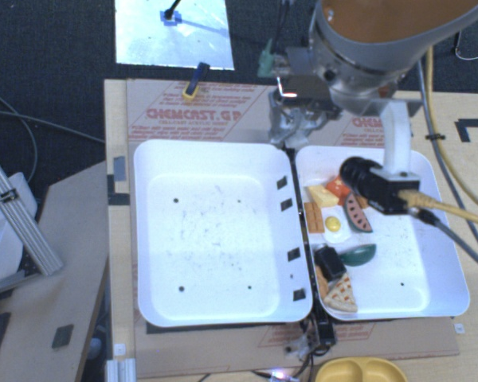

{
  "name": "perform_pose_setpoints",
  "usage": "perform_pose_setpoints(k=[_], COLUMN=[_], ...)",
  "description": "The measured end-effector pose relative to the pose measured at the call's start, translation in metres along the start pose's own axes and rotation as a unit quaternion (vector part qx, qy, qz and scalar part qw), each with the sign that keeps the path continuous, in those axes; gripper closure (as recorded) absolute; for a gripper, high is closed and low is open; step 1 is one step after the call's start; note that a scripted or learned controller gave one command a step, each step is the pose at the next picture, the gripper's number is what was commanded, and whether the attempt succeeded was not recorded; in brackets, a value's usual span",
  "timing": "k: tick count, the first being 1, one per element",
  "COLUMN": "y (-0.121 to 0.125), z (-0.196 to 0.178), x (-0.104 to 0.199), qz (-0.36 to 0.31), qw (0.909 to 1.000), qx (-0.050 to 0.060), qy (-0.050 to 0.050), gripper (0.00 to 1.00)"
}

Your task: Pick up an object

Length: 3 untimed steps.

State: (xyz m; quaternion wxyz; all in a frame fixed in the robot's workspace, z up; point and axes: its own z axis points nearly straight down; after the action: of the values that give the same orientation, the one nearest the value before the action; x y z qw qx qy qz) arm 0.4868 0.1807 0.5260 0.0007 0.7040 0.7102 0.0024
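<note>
Toy food pile (342, 213) sits in right bin (430, 285) w/ nothing grasped — gripper (291, 130) above bin's far edge, finger state can't tell; approach step, next needs descent onto 1 item.

Dark carpet (48, 46) surrounds a wooden worktop (115, 237) topped with printed cardboard (199, 114); a shiny metal sheet (174, 22) lies beyond.

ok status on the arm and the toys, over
Gripper above the bins' far edge, holding nothing seen. Toy food clustered in right bin by the divider: fried egg, watermelon slice, pizza slice.
</note>
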Motion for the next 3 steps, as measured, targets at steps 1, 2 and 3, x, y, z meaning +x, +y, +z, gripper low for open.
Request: perform_pose_setpoints(k=[1, 2, 3], y=[-0.003, 0.084, 0.029], z=[0.221, 0.156, 0.309], x=[0.035, -0.024, 0.040], qz=[0.002, 0.007, 0.000], qw=[0.9999, 1.0000, 1.0000], qx=[0.009, -0.004, 0.009], qy=[-0.004, -0.001, -0.002], gripper=[1.00, 1.00, 1.00])
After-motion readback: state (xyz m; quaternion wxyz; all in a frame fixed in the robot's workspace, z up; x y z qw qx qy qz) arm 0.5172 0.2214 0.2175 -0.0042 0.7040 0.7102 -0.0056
